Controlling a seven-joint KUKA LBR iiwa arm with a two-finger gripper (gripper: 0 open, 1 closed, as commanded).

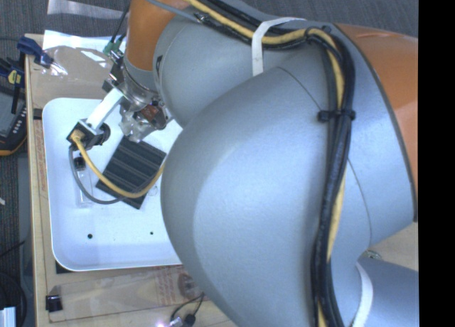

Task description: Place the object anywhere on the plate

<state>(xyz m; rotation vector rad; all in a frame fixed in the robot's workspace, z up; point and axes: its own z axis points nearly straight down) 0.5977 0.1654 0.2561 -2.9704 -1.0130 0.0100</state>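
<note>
- Setting: pale wooden worktop (106, 297) over dark carpet, with a shallow white bin (106, 247) at the left of the camera view.
- Arm (284, 176): grey and very close to the lens, reaching from the right across most of the bin. Its bulky links hide whatever lies to the right.
- Orange band (142, 27): at the top, just above the wrist. The wrist points down and leftward into the bin's upper half.
- Tool (138, 121): low over the bin floor near its upper edge. I cannot tell if it is apart, together or clamped on anything, as the wrist body covers it.
- Black ribbed block (131, 169): taken to be the task's thing, though this is a judgement only. It lies flat on the bin floor just below the tool in the view and close beside it. Contact between them cannot be told.
- Long axis of the block: appears to run from upper right to lower left, slanting away from the tool.
- Yellow cable (91, 171): loops round the block's lower left side.
- White bracket (96, 123): black-tipped, to the tool's left.
- Governing relation: the block lies on the tool's near side, towards the view's bottom. Which way the plate lies from it cannot be told.
</note>
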